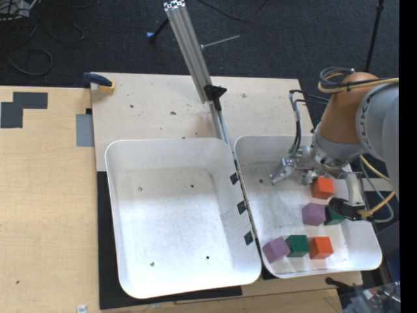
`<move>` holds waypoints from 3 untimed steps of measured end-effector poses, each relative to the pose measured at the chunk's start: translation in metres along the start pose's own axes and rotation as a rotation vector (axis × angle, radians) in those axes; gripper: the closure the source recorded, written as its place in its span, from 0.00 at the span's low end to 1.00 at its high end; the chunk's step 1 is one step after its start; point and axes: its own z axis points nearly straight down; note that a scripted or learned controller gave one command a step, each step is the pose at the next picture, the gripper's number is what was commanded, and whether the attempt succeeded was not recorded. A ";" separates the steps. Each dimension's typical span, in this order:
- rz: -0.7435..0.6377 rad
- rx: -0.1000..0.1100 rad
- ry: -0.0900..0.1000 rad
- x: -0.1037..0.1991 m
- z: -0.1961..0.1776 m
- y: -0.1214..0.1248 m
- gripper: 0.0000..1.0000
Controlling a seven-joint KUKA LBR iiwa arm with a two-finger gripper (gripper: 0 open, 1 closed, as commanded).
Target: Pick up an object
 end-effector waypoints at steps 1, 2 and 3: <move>0.005 -0.005 -0.002 -0.003 -0.014 0.001 1.00; 0.002 -0.013 -0.003 -0.004 -0.077 0.001 1.00; 0.000 -0.014 -0.004 -0.007 -0.141 -0.002 1.00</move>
